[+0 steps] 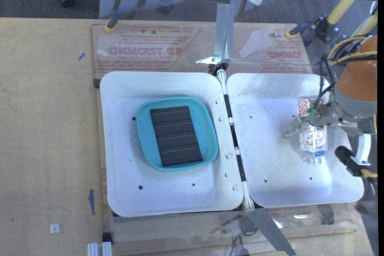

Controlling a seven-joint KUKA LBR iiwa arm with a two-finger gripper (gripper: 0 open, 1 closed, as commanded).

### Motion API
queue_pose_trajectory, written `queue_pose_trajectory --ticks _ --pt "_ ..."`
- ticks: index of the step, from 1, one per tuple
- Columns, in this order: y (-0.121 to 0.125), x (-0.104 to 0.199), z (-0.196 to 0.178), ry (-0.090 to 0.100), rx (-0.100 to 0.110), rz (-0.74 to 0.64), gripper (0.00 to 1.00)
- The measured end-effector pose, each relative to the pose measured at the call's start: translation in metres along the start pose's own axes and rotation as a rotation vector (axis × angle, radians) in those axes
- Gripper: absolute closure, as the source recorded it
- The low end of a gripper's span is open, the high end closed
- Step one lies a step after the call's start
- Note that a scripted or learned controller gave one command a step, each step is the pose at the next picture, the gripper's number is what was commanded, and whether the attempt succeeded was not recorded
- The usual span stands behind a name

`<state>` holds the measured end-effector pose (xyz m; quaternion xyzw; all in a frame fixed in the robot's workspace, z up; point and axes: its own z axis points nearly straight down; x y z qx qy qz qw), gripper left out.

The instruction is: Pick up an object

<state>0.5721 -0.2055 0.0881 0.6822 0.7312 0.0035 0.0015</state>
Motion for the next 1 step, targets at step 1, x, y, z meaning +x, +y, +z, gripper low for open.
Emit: queue_pose_trajectory --ticks 1 --pt "0.0005 -0.0007 -0.0098 -0.001 -0.002 0.001 1.0"
